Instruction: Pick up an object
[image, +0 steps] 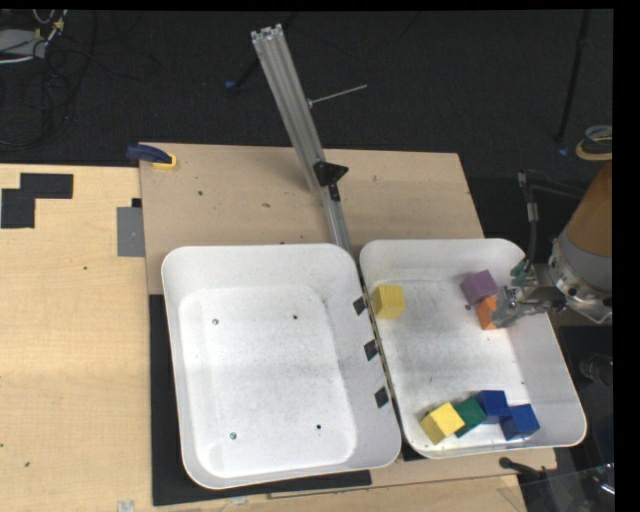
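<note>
Camera view: right bin (540, 345), 7 blocks (480, 414).

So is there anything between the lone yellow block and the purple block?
No, just bare bin floor between the yellow block and purple block, in the camera view.

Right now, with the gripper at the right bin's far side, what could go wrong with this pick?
The gripper sits by the orange block, which touches the purple block: closing may nudge either aside or catch both. They lie near the right bin wall, so the fingers could hit it.
</note>
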